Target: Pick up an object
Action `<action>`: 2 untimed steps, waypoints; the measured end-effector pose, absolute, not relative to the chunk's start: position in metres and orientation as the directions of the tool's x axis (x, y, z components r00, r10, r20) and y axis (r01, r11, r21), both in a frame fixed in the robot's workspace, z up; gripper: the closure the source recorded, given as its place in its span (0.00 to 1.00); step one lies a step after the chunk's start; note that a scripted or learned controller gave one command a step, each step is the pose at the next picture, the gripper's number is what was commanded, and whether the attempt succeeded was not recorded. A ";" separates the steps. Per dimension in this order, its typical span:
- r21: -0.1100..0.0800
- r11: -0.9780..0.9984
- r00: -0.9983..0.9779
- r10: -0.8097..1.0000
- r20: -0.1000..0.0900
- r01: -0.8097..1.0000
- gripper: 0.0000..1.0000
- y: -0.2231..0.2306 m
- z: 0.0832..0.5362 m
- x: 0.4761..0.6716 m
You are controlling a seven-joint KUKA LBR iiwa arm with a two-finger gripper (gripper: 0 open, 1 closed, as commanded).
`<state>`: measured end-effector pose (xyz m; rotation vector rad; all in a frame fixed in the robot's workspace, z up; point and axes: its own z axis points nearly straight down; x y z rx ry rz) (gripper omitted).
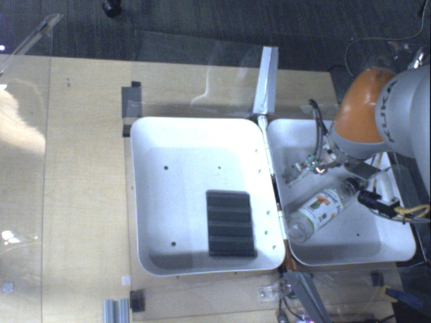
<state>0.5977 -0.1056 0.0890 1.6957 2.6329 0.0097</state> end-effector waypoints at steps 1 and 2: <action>0.010 0.364 -0.364 0.932 -0.004 0.932 0.00 -0.091 0.088 0.638; 0.005 0.282 -0.282 0.959 -0.002 0.959 0.00 -0.139 0.140 0.555</action>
